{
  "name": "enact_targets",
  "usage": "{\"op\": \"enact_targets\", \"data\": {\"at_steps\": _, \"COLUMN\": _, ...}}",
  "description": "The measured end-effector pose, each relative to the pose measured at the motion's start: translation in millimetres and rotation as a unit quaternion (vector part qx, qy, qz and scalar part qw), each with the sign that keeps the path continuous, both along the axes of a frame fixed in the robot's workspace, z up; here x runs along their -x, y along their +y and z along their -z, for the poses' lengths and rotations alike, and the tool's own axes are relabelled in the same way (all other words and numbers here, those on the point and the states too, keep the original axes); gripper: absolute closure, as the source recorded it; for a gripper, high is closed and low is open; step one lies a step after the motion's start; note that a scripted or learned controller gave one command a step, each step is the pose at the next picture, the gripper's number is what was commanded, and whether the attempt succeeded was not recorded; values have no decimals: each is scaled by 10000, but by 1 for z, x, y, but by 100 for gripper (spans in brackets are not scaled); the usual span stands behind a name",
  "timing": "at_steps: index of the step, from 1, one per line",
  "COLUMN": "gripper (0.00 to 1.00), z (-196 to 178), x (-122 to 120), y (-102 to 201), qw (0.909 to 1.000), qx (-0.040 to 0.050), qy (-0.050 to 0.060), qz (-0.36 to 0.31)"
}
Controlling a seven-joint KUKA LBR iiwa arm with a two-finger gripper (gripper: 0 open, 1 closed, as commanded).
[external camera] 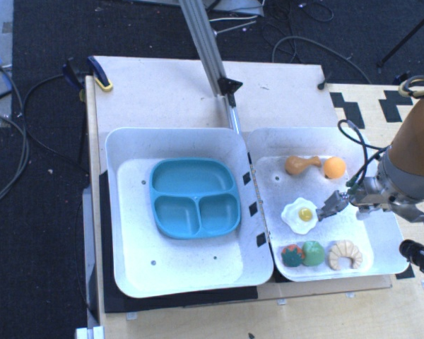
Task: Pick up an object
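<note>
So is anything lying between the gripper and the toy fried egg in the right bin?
Nothing visible does. The gripper hangs just right of the white-and-yellow toy fried egg, with bare bin floor between; the orange ball and croissant sit off to the sides.

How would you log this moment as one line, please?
gripper over right bin | beside fried egg | nothing seen held | blue tray in left bin

Bright even light, soft shadows, slight blur, bins w/ glare
</note>
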State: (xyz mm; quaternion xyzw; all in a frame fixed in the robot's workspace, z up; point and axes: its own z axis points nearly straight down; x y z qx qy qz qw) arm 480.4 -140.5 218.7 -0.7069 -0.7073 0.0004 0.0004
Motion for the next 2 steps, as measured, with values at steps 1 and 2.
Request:
{"op": "enact_targets", "data": {"at_steps": 1, "gripper": 0, "z": 60, "x": -6, "y": -4, "qw": 10000, "qx": -6, "qy": 22, "qz": 10}}
{"op": "enact_targets", "data": {"at_steps": 2, "gripper": 0, "z": 113, "x": -6, "y": 7, "qw": 10000, "qx": -9, "qy": 17, "qz": 5}}
